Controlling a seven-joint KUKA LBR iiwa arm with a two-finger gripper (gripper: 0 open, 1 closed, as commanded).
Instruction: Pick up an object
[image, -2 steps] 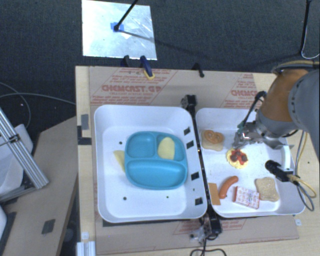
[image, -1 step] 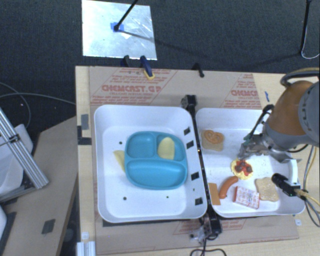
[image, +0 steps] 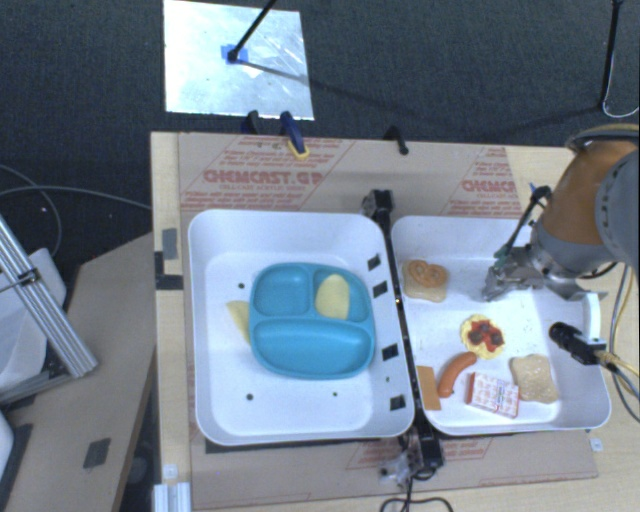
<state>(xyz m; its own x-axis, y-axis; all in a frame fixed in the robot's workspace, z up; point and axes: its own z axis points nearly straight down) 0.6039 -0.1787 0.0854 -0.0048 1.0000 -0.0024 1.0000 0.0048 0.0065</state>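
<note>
The right bin (image: 450, 240) holds several toy foods: a pretzel-shaped cookie (image: 425, 279), a small round pizza (image: 484, 336), an orange sausage (image: 457, 371), an orange cheese slice (image: 427, 387), a red-and-white packet (image: 494, 394) and a piece of toast (image: 533, 377). My gripper (image: 503, 279) hangs low over the bin's upper right part, to the right of the cookie and above the pizza. Nothing shows in its grasp.
In the left bin (image: 215, 400) a blue divided plate (image: 308, 335) carries a yellow oval piece (image: 333, 295), and a pale yellow slice (image: 238, 318) pokes out at the plate's left. A black part (image: 575, 343) juts over the right bin's right rim.
</note>
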